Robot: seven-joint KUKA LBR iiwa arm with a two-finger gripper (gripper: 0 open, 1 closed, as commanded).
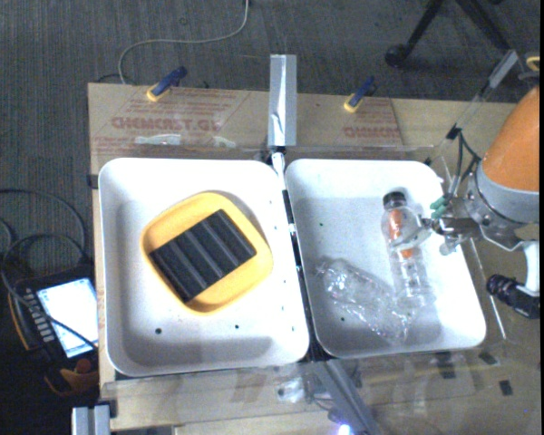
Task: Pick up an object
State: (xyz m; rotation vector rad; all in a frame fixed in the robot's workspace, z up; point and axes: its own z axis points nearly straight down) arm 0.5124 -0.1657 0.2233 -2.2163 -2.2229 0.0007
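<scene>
In the right bin (344, 181) a clear plastic bottle (404, 247) with a dark cap and an orange label lies lengthwise. A crumpled clear plastic piece (358, 297) rests beside its lower end. The left bin (127, 333) holds a yellow tray-like object (208, 250) with a black ribbed top. My gripper (440, 220) hangs at the right bin's right rim, level with the bottle's upper half and just to the right of it. Nothing shows in its hold. The orange band of the arm (524, 143) sits above it at the view's right.
A metal bar (282, 98) stands at the back where the two bins meet. A blue clamp (166, 83) and a yellow clamp (360, 93) grip the cardboard backing. A lit tablet (59, 314) lies on the floor at the left.
</scene>
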